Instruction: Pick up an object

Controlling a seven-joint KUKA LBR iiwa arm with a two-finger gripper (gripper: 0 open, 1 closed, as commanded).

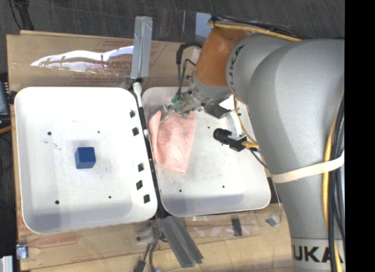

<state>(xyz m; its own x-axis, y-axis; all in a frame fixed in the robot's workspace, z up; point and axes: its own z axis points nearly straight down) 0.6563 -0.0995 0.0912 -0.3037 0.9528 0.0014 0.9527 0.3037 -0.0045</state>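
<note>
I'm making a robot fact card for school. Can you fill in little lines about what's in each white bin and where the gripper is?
left bin: one small blue cube, near the middle
right bin: a pink cloth, lying by the left wall
gripper: at the top edge of the pink cloth
arm: grey with an orange band, over the right bin
cube and cloth: apart, in different bins

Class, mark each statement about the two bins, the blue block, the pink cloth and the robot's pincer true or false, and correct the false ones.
1. The blue block lies in the left bin. True.
2. The pink cloth lies in the left bin. False: it lies in the right bin.
3. The pincer is at the cloth's top end. True.
4. The block touches the cloth. False: they are apart, in separate bins.
5. The arm reaches over the left bin. False: it reaches over the right bin.
</note>
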